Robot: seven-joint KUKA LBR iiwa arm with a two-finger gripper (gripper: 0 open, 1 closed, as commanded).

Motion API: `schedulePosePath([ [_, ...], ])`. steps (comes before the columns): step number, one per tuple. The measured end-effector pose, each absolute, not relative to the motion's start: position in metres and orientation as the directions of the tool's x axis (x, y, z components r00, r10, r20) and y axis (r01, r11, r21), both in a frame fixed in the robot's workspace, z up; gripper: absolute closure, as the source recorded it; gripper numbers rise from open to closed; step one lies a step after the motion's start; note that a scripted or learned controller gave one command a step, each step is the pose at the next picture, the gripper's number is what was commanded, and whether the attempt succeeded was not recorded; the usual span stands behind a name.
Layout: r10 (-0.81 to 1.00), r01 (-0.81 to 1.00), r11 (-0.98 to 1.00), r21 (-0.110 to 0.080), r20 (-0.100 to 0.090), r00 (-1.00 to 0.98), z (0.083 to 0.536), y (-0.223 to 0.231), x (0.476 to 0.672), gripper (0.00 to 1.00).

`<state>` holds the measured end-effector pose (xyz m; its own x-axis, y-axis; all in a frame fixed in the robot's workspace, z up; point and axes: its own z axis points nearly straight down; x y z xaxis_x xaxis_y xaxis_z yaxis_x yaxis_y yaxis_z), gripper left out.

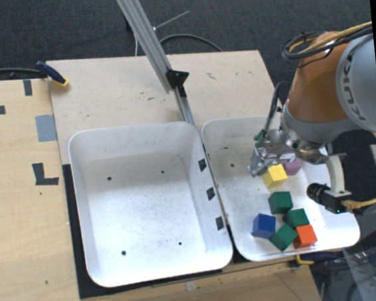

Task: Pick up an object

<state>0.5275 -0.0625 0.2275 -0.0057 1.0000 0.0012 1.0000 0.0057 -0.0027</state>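
Orange block [306, 235] and green block [284, 236] lie nearest in right bin [230, 142]; yellow block [275, 174], apparently light, rigid, flat-sided, sits just beside gripper [262, 165], whose opening cannot be told

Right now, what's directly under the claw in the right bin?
A yellow block sits just below the claw, with a purple piece beside it. The arm covers the bin floor behind them, so anything there is hidden.

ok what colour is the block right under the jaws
Yellow: the block sits just below the gripper in the camera view.
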Motion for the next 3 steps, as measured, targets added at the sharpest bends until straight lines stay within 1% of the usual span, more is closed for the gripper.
schedulePosePath([
  [2,1.000,1.000,0.007,-0.003,0.001,-0.007,0.214,0.037,0.525,1.00],
  [3,1.000,1.000,0.009,-0.003,0.002,-0.009,0.216,0.098,0.518,1.00],
])
